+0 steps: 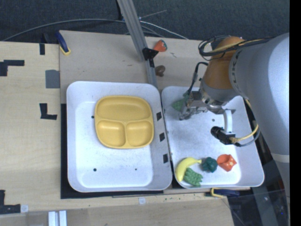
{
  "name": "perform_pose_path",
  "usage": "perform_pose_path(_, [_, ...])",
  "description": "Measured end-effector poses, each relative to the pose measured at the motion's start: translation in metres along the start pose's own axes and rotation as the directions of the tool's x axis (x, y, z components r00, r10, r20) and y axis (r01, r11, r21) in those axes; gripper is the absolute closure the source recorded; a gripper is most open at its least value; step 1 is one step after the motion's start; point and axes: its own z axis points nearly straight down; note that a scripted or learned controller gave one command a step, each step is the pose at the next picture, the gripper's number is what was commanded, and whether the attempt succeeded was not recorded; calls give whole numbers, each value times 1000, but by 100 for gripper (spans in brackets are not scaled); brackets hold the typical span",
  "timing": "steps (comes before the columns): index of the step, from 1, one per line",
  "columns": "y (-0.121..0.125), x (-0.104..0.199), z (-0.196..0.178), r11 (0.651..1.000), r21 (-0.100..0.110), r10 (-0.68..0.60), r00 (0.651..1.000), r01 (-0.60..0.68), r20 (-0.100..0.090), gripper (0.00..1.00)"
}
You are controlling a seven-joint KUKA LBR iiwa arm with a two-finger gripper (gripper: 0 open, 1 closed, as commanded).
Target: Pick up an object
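My gripper point(187, 111) is low over the back left corner of the right bin point(207, 140), under the grey arm with its orange band point(225, 65). A small pale green object point(177, 105) lies right beside the gripper's left side, touching or nearly touching it. At the bin's front edge lie a yellow banana point(184, 165), a green lumpy piece point(193, 176), a dark teal piece point(209, 164) and an orange-red piece point(226, 162), all well apart from the gripper.
The left bin point(80, 164) holds a yellow divided plate point(124, 121). A slanted metal pole point(136, 27) stands behind the bins, with a small orange item point(160, 45) and a brown one point(160, 70) near it. A cable point(235, 138) loops beside the wrist.
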Motion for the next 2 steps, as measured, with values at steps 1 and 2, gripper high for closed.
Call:
perform_pose_path(1, [4,-5,-44,1000,-6,3,1000,-3,1,100])
perform_pose_path(2, [10,-12,-94,1000,-7,2,1000,-2,1,100])
